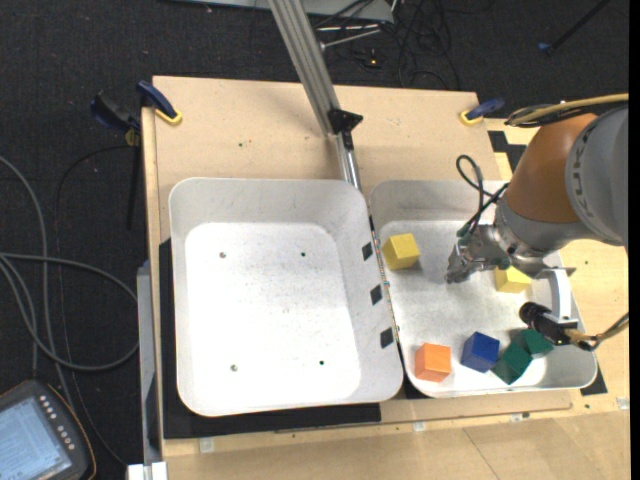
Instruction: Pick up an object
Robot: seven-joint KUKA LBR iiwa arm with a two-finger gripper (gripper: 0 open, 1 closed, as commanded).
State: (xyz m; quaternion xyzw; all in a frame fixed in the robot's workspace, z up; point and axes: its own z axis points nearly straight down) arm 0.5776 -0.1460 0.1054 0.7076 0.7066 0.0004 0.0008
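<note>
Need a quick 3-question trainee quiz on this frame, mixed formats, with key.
1. True or false: the orange block lies in the left bin.
2. Multiple choice: which block sits nearest the divider between the bins? A) blue block B) yellow cube C) green block
3. Fill in: the gripper hangs over the ____ bin.

Key: 1 false, it lies in the right bin. 2 B. 3 right.
</note>
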